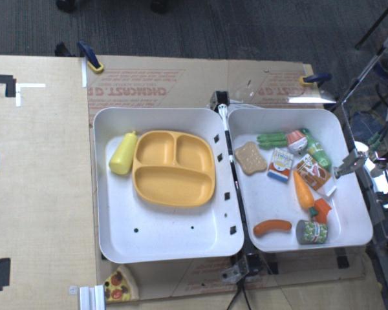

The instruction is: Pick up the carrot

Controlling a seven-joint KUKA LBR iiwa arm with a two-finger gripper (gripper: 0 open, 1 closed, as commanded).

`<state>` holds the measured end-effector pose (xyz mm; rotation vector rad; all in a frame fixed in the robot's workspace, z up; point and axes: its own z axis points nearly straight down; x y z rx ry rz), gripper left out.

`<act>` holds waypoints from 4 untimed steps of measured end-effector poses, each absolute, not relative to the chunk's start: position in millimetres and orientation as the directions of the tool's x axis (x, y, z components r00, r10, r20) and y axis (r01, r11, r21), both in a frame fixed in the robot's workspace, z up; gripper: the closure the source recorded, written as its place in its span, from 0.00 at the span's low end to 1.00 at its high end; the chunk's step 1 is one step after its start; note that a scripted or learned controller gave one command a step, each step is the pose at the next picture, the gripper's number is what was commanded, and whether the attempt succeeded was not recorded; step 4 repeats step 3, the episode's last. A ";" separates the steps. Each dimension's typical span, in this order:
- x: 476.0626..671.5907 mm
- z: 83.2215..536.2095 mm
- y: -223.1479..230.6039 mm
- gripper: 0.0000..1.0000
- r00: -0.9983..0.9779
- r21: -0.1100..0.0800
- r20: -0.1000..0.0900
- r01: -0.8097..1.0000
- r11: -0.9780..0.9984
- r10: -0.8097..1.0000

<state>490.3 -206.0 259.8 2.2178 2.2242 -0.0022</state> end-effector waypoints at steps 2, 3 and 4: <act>532.2 90.9 -154.8 0.00 -0.031 -0.002 0.000 1.000 0.031 1.000; 532.4 99.6 -155.5 1.00 -0.029 -0.003 0.000 1.000 0.029 1.000; 532.4 99.6 -155.5 1.00 -0.029 -0.003 0.000 1.000 0.029 1.000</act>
